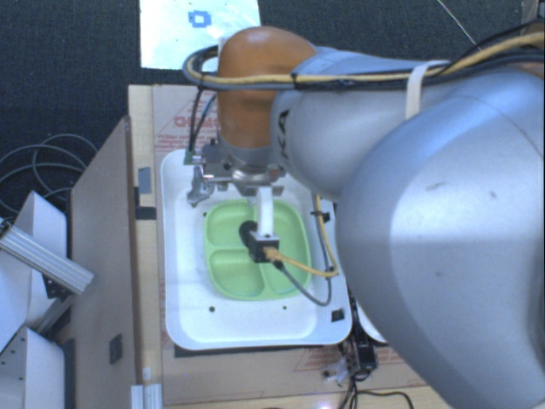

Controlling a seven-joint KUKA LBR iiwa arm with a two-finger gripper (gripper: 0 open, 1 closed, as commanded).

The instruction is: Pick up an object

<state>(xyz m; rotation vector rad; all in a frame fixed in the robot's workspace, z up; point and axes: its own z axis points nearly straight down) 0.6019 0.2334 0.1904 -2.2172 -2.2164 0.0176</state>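
Green divided tray (228,273) lies flat in the white bin (192,318), largest compartment toward the far edge; gripper (243,181) above, open or closed unclear

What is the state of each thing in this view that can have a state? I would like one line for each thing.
Green tray: lies flat in the bin, hollow side up, partly hidden by the wrist.
White bin: stands on the bench and holds the tray.
Arm: hangs over the bin, wrist above the tray.
Paper: lies flat beyond the bench.
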